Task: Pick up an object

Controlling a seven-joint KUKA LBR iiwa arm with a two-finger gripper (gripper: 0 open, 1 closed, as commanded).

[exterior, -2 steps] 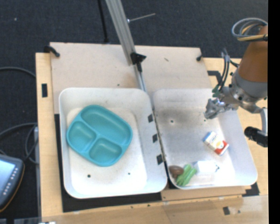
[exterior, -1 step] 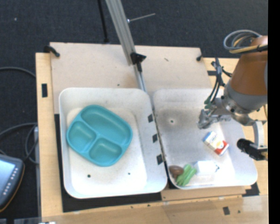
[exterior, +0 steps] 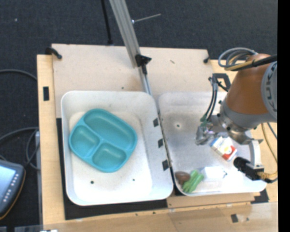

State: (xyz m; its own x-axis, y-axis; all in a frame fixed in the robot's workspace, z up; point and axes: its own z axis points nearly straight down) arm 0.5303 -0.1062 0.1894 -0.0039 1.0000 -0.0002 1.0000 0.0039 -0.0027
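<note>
Claw [exterior: 203, 135] low over right bin [exterior: 183, 110], at about 9 o'clock from the grey-and-orange arm [exterior: 246, 98]; cannot tell how it is set, metal blurred against the white floor. Nothing visibly in its grip.

Just beside claw at 3–4 o'clock: small white-and-red carton [exterior: 223, 149], lying tilted, partly under the wrist. Nearest candidate for the pick.

Further out at 5–6 o'clock, against the bin's near wall: green piece [exterior: 195, 181] touching a brown rounded piece [exterior: 182, 176]; a white object [exterior: 213, 172] just right of them. All three crowded in the corner, harder to reach cleanly.

Well apart at 9 o'clock, in left bin [exterior: 77, 187]: teal divided plate [exterior: 102, 139], flat, three compartments, alone.

Both bins on the tan worktop [exterior: 92, 66]; slanted aluminium post [exterior: 125, 25] at 11 o'clock, out of the way.

Judgement on the step: descent/approach phase, grasp not yet confirmed.
- Shift toward 3–4 o'clock to centre on carton before closing
- Align across the carton's short side, not its length
- Go fully down to bin floor; thin item, easy to close above it
- Lift straight up, check item between the tips before counting as success
- Avoid corner cluster: wall likely blocks one side
</note>
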